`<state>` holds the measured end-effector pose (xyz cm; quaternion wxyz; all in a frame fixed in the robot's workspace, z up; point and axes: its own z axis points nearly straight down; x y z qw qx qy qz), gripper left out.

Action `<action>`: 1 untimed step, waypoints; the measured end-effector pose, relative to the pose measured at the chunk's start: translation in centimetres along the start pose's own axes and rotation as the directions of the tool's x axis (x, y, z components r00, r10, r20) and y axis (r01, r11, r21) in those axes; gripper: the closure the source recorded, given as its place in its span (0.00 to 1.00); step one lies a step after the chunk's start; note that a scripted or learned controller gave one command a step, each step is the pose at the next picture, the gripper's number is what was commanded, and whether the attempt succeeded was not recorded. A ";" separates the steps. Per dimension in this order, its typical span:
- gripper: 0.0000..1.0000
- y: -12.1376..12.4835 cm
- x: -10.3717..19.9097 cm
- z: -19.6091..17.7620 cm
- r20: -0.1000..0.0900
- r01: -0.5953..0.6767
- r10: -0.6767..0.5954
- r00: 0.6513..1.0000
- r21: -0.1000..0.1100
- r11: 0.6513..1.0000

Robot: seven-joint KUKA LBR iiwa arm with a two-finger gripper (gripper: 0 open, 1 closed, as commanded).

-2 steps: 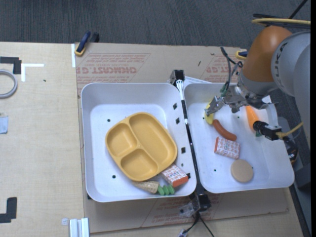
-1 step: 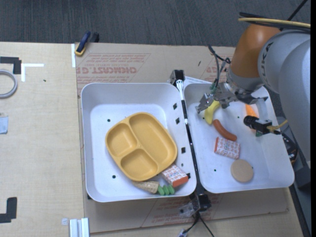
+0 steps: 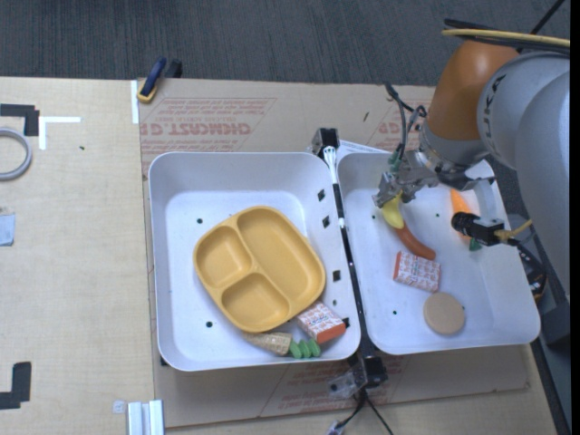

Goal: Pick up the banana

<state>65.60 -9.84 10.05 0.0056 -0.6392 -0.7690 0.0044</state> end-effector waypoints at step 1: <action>1.00 0.8 3.2 -9.2 0.009 0.317 -0.317 0.948 -0.013 0.948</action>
